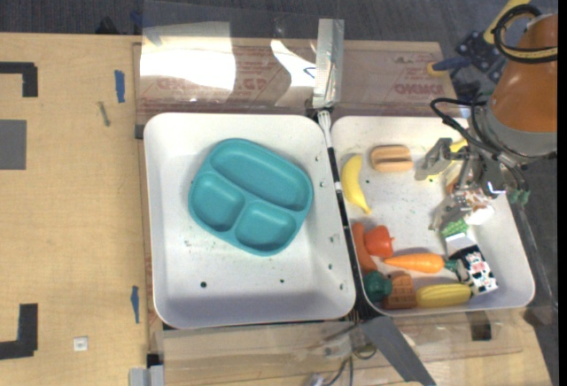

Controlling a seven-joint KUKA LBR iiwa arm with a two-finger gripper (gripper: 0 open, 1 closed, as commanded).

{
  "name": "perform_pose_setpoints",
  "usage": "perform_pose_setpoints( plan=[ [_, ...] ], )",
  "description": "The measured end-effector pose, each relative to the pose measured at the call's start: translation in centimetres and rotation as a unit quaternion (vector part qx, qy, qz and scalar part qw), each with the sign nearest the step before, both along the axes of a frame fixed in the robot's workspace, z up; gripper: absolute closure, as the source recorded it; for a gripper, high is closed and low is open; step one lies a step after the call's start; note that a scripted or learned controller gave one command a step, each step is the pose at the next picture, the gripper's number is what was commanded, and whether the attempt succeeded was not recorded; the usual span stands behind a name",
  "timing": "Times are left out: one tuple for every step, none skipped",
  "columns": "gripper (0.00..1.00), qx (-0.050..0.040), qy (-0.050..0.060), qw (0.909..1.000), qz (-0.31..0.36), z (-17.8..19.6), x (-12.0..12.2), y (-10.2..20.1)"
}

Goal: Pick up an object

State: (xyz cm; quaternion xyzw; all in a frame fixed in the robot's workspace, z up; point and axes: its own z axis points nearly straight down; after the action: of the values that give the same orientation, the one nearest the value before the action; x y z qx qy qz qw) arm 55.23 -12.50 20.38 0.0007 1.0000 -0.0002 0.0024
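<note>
My gripper (452, 191) hangs over the right part of the right bin (518, 274), below the orange wrist band. Toy food lies in this bin. A yellow banana (354, 182) lies along the left wall and a hot dog bun (391, 158) sits near the back. In the front left corner are a red pepper (378, 241), a carrot (415, 263), a yellow corn cob (443, 294) and a dark green piece (377, 286). A black and white carton (474, 266) lies just in front of the gripper. A small green and white item (461, 225) lies partly hidden under the gripper.
The left bin (168, 287) holds a teal divided plate (251, 195). A clear plastic sheet and a metal bracket (328, 65) stand behind the bins. Black cables (509, 26) loop beside the arm at the right.
</note>
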Motion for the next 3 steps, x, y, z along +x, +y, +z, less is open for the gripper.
perform_pose_setpoints(
  plan=[
    [0.0,-0.0002,0.001,0.9999,0.012,-9.5,-5.1,-5.4],
    [0.0,-0.001,-0.001,0.9998,0.02,-11.4,-4.2,-5.2],
    [0.0,-0.0022,-0.004,0.9821,0.188,-11.5,0.3,-7.0]
  ],
)
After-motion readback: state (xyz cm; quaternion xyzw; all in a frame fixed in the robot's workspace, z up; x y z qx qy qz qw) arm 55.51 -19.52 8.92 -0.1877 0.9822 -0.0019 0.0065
